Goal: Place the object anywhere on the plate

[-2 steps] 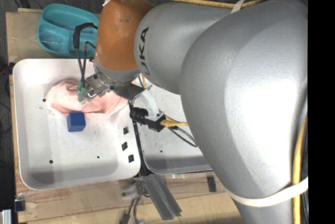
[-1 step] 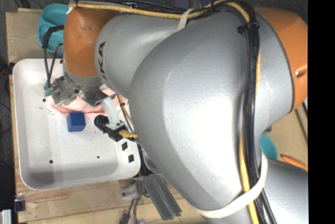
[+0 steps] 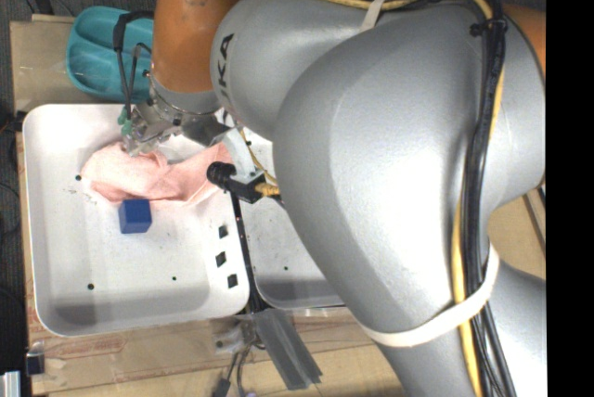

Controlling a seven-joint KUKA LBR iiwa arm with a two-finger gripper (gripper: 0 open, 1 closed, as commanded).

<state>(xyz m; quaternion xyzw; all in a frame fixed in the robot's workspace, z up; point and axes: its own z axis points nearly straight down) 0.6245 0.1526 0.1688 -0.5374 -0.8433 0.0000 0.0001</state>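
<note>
Dark carpet lies behind your bench (image 3: 19,52), and a teal object (image 3: 97,52) rests on the bench's far edge, up and to the left of the pincer.

Look at the left bin (image 3: 56,200) first: a pink cloth (image 3: 153,174) lies crumpled across its upper part, directly beneath the pincer and spreading to both sides of it. Whether a plate lies under that cloth you cannot tell. Just below the pincer, touching the cloth's lower edge, sits the blue cube (image 3: 135,216) on the white bin floor, apart from the pincer itself.

Your pincer (image 3: 142,135) points down at the cloth's upper fold, its tip at the fabric; from this angle you cannot tell if it is spread or closed, or whether it has any fabric.

Above it the orange band (image 3: 186,29) leads into the grey arm (image 3: 371,163), which sweeps in from the right and hides most of the right bin (image 3: 288,288), to the pincer's lower right. A black cable (image 3: 237,210) hangs down over the wall between the two bins.
</note>
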